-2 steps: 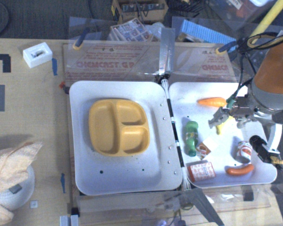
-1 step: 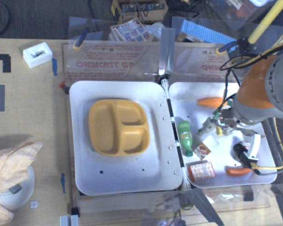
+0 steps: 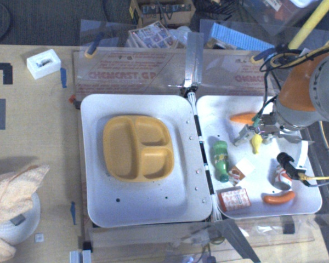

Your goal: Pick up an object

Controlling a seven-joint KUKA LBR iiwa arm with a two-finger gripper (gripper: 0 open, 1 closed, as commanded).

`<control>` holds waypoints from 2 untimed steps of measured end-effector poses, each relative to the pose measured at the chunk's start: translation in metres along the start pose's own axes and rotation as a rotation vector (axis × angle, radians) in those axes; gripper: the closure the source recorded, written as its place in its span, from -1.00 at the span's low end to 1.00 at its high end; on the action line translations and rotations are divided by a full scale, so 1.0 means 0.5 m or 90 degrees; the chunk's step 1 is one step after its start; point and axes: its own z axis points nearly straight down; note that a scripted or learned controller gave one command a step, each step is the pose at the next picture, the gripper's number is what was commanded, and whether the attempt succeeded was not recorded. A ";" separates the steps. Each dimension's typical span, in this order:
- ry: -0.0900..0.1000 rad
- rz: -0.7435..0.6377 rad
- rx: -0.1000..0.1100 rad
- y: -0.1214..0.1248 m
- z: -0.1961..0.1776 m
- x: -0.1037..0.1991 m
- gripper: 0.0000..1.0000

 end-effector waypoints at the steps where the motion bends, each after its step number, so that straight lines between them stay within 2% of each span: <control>1: -0.001 -0.003 -0.002 0.003 -0.023 0.003 1.00; 2: 0.000 0.075 0.002 0.036 -0.217 0.080 1.00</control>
